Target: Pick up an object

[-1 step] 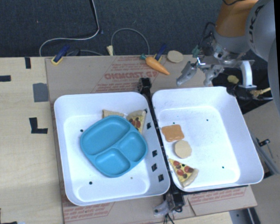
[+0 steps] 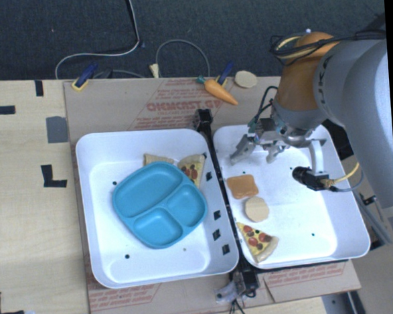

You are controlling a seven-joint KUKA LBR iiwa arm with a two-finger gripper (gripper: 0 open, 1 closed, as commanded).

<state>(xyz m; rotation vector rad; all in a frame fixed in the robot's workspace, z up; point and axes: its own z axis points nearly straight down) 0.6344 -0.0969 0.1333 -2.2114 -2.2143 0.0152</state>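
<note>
In the right bin (image 2: 337,244) lie a tan toast piece (image 2: 242,186), a pale round cookie (image 2: 256,210) just below it, and a pizza slice (image 2: 258,240) near the front edge. My gripper (image 2: 256,150) hangs over the bin's back left part, up and to the right of the toast. Its two grey fingers are spread apart with nothing between them. The left bin (image 2: 103,260) holds a blue divided plate (image 2: 160,203), with a second pizza slice (image 2: 192,166) and a tan piece (image 2: 155,160) partly tucked under its far rim.
A toy carrot (image 2: 219,90) and a pale round piece (image 2: 245,80) lie on the cardboard behind the bins. The arm's grey body fills the right side above the right bin. Cables loop at the back, and a black divider (image 2: 215,185) runs between the bins.
</note>
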